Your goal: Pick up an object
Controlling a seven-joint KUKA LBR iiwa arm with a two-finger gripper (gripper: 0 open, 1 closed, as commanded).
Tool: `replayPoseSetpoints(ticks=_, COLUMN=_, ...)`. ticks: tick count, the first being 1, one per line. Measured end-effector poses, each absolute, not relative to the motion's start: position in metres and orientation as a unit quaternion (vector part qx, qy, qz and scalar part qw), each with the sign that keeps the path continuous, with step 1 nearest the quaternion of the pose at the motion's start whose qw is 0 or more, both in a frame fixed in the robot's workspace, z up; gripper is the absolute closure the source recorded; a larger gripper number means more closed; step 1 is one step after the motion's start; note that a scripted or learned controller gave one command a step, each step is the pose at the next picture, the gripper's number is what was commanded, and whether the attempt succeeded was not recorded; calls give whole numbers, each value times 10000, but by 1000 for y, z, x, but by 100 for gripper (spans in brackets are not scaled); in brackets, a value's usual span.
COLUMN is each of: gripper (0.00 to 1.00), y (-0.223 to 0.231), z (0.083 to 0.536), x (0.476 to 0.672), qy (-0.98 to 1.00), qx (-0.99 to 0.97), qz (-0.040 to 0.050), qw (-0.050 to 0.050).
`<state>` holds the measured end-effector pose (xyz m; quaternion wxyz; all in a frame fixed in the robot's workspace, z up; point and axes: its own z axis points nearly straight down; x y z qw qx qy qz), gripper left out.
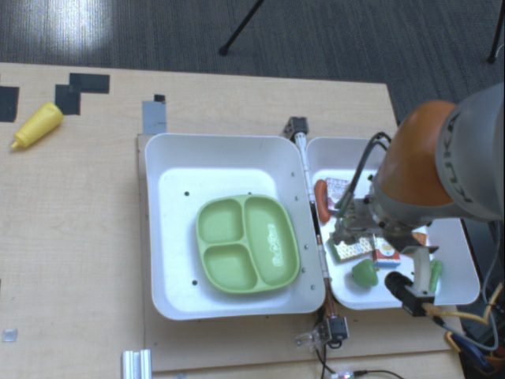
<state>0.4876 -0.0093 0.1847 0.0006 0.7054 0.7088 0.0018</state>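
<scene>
Yellow plastic first: a yellow squeeze bottle (35, 125) lies on the wooden bench (71, 235) far to the left of the gripper, well outside both bins. Next you see the left white bin (162, 235), which holds a pale green plastic plate with three compartments (248, 244); it lies flat and well apart from the gripper, on the other side of the wall between the bins.

In the right white bin (465, 279) the gripper (357, 229) is down among the small objects, under the orange band of the grey arm (422, 164). Just to its left a red, sausage-shaped object (320, 200) lies along the bin wall. Just below it are a flat patterned card-like piece (352, 249) and a small green rounded object (364, 273). I cannot tell what state the gripper is in, because the wrist hides it, and I see nothing held.

The objects you may pick are crowded close under the gripper. My judgement is that the risk is here: the gripper may close on two pieces at once, or push the flat card aside without lifting it. The round green object may also roll away if it is touched off-centre.
</scene>
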Motion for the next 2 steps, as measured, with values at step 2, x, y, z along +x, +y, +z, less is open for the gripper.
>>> replayPoseSetpoints(ticks=2, gripper=0, y=-10, z=184, x=487, qy=7087, qx=7055, qz=13, qw=8)
